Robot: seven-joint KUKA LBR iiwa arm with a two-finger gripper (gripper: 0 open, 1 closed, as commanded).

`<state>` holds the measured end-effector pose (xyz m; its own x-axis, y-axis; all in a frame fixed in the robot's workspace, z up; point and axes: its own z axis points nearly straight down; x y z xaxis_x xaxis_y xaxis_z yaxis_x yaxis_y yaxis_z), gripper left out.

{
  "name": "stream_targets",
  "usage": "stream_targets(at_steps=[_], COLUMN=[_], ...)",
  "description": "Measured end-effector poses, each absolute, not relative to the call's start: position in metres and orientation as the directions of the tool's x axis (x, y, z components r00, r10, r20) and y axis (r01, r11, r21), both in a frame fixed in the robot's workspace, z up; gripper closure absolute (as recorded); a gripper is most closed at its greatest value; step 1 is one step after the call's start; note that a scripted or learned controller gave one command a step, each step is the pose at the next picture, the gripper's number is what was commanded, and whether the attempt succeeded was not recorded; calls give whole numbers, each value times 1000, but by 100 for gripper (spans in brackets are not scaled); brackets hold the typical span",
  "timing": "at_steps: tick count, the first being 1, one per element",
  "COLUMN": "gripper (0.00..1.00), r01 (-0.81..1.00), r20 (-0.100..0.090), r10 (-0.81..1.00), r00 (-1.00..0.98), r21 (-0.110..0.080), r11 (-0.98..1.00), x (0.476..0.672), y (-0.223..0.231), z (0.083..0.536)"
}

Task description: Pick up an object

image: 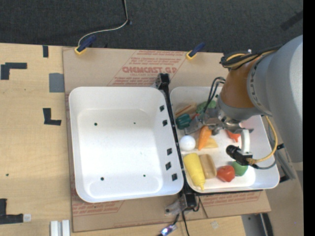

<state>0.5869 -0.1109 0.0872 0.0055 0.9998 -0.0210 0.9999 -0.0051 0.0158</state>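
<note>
Over the right bin (263, 183), the arm (246, 87) hangs above toy food.

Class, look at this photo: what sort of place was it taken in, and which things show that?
Probably a robotics lab bench: a grey robot arm reaches over two white bins, the right bin holding toy food such as a yellow corn cob, on taped cardboard.

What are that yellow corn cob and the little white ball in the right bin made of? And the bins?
The corn cob looks like moulded toy plastic: uniform yellow, slight sheen. The white ball seems smooth hard plastic, though foam is possible. The bins look like thin glossy white plastic with rounded corners.
</note>
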Motion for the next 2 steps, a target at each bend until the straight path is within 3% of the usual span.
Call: stream_targets(at_steps=[1, 2], gripper=[100, 100], r01=[1000, 1000], r20=[-3, 0], r10=[1000, 1000], r00=[0, -8], r21=[0, 11], r11=[0, 8], x=[584, 660], y=[-102, -40], z=[94, 190])
